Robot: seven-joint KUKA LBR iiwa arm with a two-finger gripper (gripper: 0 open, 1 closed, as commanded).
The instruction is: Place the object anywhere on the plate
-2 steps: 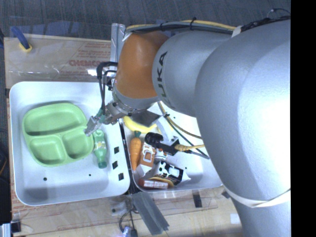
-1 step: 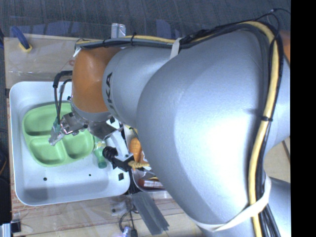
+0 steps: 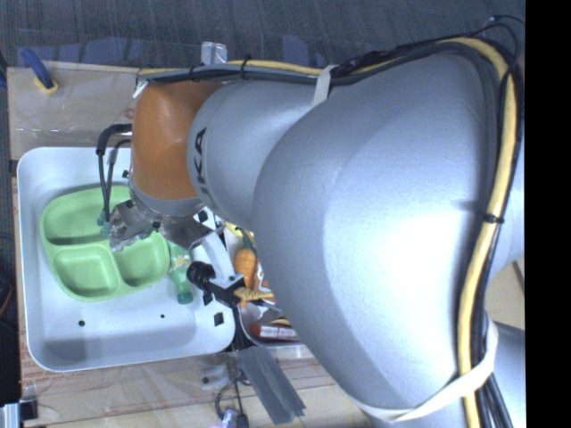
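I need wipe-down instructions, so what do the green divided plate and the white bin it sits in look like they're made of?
Green divided plate: likely molded plastic, with a smooth, uniform colour, soft sheen and rounded compartment walls. White bin: probably plastic too, with a glossy surface and rounded corners, though coated metal can't be ruled out.

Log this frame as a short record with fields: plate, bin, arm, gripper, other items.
plate: green plate with compartments, lying in the left part of the bin
bin: shallow white bin, holding the plate
arm: grey arm with orange band, above the plate's right side
gripper: gripper over the plate; finger state unclear
other items: small orange object beside the arm
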